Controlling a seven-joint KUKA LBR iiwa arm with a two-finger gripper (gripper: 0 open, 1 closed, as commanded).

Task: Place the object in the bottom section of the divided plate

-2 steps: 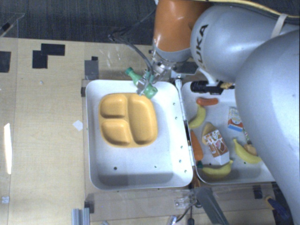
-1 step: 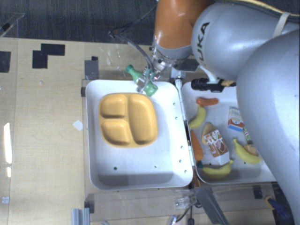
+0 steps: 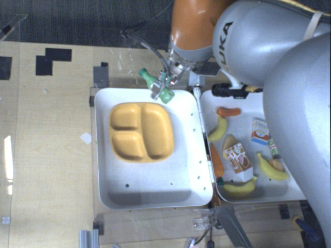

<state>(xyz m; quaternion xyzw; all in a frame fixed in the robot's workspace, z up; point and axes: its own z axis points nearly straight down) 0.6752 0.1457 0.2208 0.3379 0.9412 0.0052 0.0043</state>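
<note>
Two white bins sit side by side on the tabletop (image 3: 51,154). Left bin (image 3: 129,190) holds a yellow divided plate (image 3: 141,132), lying flat toward the bin's far half; three sections visible, two smaller ones on the left, one long one on the right. All three sections bare.

Arm (image 3: 248,40) reaches in from the right, orange band above the wrist. Jaws (image 3: 164,84) hang over the far rim of the left bin, just beyond the plate's far edge. A green bottle (image 3: 156,86) sits between the fingers, clasped, tilted, its neck pointing up-left and its base down toward the bin. Bottle is above the bin rim, apart from the plate, not in any section.

Right bin (image 3: 248,112) partly covered by the arm. Contents seen: red sausage (image 3: 228,111) at the far end; banana (image 3: 219,130) just below it; small carton (image 3: 237,156) mid-bin; second carton (image 3: 260,130) to its right; carrot (image 3: 217,161) along the left wall; banana at near end (image 3: 239,187); third banana (image 3: 272,168) at right, touching a small dark bottle (image 3: 272,150).
</note>
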